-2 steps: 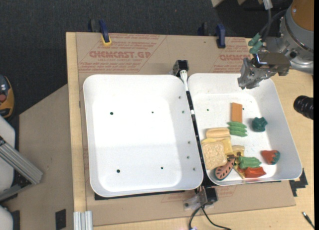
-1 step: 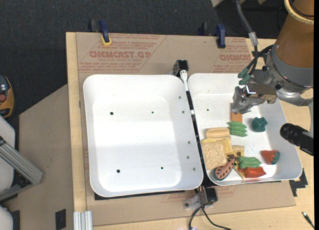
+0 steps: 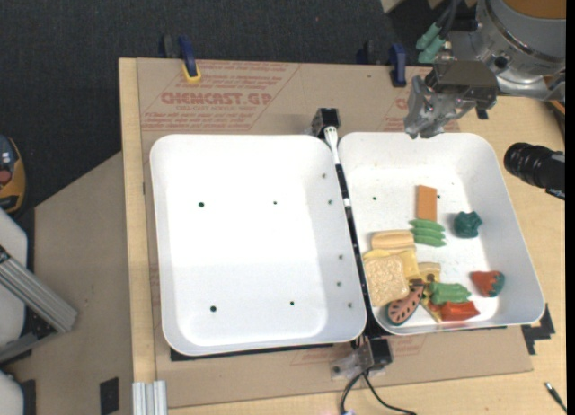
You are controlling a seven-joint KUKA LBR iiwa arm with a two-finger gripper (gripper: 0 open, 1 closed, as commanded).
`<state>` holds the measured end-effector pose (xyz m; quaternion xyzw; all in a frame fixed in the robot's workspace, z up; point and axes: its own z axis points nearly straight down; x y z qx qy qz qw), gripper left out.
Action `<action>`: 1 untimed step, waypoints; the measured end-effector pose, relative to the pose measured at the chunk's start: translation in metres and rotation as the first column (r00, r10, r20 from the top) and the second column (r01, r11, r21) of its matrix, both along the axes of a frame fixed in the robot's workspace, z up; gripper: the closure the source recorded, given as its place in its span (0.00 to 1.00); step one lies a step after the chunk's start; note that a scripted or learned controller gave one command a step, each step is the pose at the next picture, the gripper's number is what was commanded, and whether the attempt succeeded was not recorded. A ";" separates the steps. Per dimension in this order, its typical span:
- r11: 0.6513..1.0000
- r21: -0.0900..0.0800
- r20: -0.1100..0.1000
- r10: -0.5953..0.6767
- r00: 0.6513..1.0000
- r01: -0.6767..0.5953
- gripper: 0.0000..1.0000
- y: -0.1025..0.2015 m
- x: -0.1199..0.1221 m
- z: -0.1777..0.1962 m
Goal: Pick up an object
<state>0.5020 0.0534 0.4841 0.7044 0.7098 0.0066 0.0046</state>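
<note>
Pincer (image 3: 429,119) is hanging over the far rim of the right bin (image 3: 514,225), upper right of the frame, and honestly I can't tell from this angle whether it's released or clenched; nothing looks caught in it. Working from the bottom of the frame upward: the pickable stuff is all toy food bunched in the lower half of that right bin. Closest to me are a watermelon slice (image 3: 402,308) and a red piece (image 3: 459,311) near the bottom rim, with a bread slice (image 3: 386,277) just above the watermelon, against the bin's left wall. A green piece (image 3: 449,293) sits on top of the red one, and a red-and-green piece (image 3: 486,282) lies off to the right. Higher up come a tan bun (image 3: 393,240), a green pod (image 3: 429,233), a teal lump (image 3: 465,223), then an orange block (image 3: 426,201), which is the piece nearest the pincer but well apart from it. Left bin (image 3: 163,225) sits alongside. Both rest on a cardboard sheet (image 3: 225,90) held by blue clamps (image 3: 188,54) at the top edge.
</note>
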 end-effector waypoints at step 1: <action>1.000 -0.003 -0.029 0.006 1.000 -0.006 1.00 0.125 0.010 -0.115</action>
